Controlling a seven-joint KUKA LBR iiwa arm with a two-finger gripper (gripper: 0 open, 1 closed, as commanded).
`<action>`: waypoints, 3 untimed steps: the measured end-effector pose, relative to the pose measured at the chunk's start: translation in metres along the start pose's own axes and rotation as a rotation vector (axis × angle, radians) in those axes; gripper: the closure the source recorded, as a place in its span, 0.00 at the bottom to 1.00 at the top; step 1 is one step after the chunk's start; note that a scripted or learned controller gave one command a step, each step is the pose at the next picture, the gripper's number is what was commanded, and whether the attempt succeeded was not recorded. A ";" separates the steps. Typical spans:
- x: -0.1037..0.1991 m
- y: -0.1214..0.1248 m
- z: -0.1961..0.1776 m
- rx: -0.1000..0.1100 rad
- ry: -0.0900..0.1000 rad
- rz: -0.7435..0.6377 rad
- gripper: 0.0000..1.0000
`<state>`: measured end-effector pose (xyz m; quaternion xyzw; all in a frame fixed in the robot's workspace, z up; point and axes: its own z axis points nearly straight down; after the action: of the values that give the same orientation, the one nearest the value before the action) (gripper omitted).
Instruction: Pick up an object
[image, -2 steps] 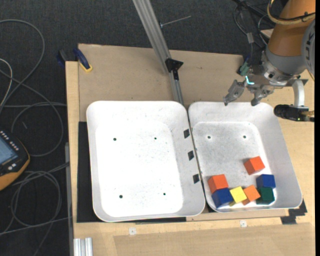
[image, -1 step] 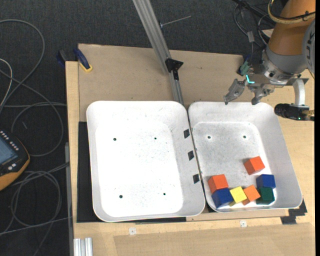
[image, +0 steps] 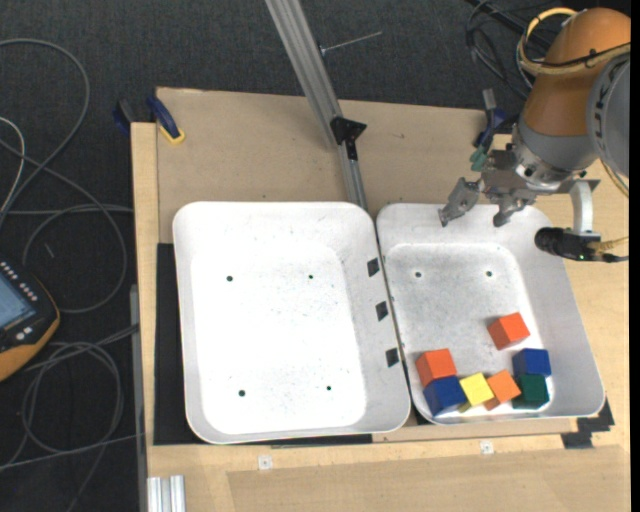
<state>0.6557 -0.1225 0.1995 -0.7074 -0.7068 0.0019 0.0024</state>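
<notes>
Seven blocks sit bunched at the near end of the right bin (image: 400, 250). The lone orange block (image: 509, 329) lies apart, turned cornerwise to the walls. Below it an orange cube (image: 435, 364), blue block (image: 445, 394), yellow block (image: 477, 389), small orange block (image: 503, 386), blue cube (image: 532, 362) and green block (image: 533, 391) crowd together. Up at the far rim hangs the tool (image: 482, 211), fingers spread wide, nothing between them.

Bench (image: 300, 150): pale matt wood-look board. Bins (image: 270, 420): white plastic, smooth, speckled with dark scuffs. Blocks (image: 480, 385), lower right: matt, solid-coloured. Pole (image: 320, 90), upper centre: brushed metal. Floor (image: 60, 120), left: dark, carpet-like.
</notes>
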 end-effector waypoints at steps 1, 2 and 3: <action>-0.004 -0.009 0.049 0.001 0.000 0.000 0.00; -0.003 -0.010 0.102 0.001 0.001 -0.001 0.00; -0.003 -0.007 0.087 -0.008 0.000 -0.001 1.00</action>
<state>0.6479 -0.1256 0.1130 -0.7071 -0.7071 -0.0009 -0.0003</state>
